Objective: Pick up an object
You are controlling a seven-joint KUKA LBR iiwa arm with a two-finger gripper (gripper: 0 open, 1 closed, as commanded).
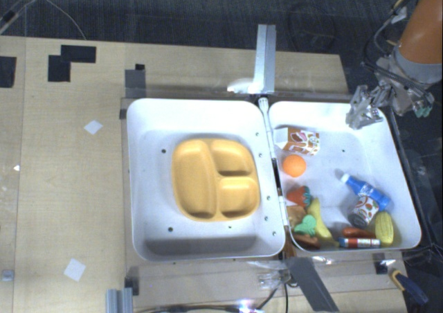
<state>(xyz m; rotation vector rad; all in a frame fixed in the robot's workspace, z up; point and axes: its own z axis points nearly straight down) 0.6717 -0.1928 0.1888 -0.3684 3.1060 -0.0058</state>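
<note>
Gripper (363,112): above right bin's (398,152) far right corner; finger state cannot be told
Tray (213,178): in left bin (149,180)

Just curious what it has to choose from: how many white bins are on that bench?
2. The left shallow white plastic bin holds a yellow divided tray. The right shallow white plastic bin, touching it, holds a jumble of small toys; the two-finger gripper hovers at its far right corner.
</note>
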